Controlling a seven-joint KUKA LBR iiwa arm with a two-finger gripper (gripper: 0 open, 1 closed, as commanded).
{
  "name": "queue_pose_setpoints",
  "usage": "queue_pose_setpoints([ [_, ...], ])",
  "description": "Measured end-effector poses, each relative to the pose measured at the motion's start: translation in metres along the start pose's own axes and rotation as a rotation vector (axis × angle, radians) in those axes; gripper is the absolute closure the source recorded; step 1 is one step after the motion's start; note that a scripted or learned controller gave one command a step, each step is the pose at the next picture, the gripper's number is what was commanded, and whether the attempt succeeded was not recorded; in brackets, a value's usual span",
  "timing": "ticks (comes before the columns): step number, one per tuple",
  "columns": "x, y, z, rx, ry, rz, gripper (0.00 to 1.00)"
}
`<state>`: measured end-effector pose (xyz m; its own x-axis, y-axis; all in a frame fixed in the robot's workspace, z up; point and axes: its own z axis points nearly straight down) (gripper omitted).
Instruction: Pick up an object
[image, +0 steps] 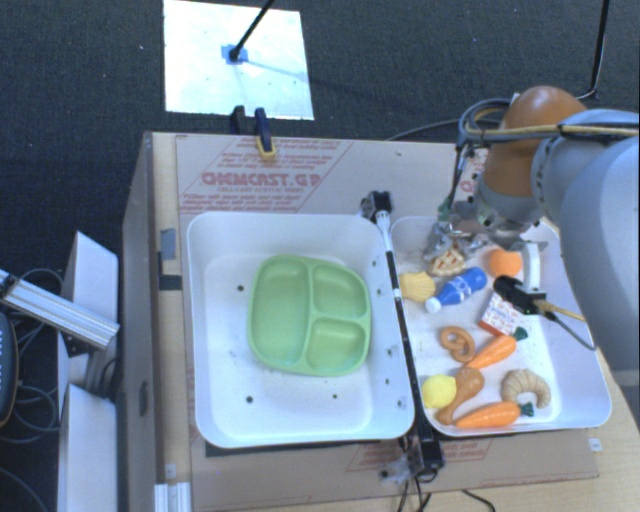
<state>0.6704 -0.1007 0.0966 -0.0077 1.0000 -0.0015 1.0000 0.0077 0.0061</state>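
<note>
The pincer (447, 240) reaches down into the far end of the right bin (590, 385), its tips just above a waffle-like pastry (449, 262); whether its tips are wide or narrow cannot be told. Just beside the pastry, nearer the camera, lies a blue bottle (460, 288). Left of the right bin, the other bin (215, 300) holds a green divided plate (308, 315).

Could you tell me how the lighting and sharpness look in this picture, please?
Camera view: even, soft light with faint shadows; the white bins come out bright, near washed out, against the dark floor; the arm, nearest the lens, is soft and blurred; the green tray and toy food are reasonably clear though grainy, and the gripper is hard to read.
</note>
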Motion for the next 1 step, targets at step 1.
queue_pose_setpoints([
  [1,0.0642,-0.0541,-0.0898,0.001,0.003,0.002,1.0],
])
